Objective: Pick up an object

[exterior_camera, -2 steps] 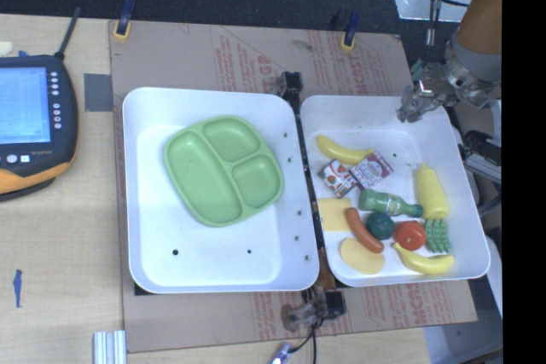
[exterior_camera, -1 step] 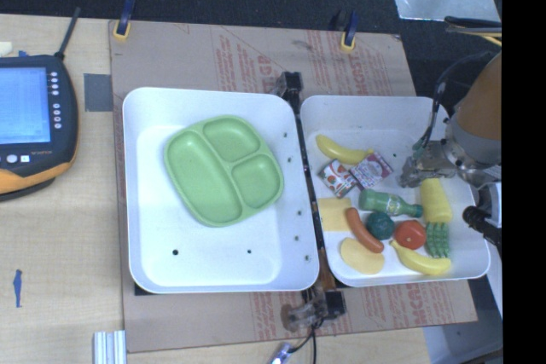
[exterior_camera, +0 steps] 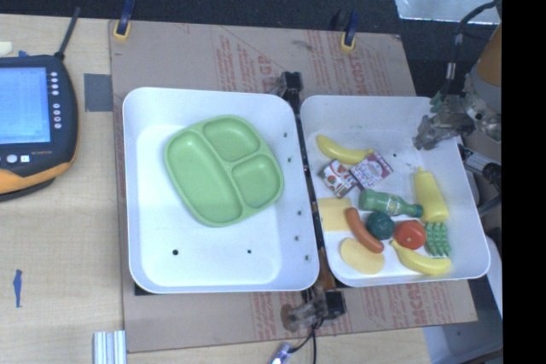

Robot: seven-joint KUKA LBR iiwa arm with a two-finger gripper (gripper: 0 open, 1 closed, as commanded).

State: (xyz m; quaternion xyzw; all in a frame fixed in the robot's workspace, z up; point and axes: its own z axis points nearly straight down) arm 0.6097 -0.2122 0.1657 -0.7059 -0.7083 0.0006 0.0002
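Left of hand (exterior_camera: pixel 433 135), banana (exterior_camera: pixel 340 151).

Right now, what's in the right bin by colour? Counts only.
Right bin:
Yellow items: 5
Green items: 3
Red or orange items: 2
Red-and-white packs: 2
Total: 12
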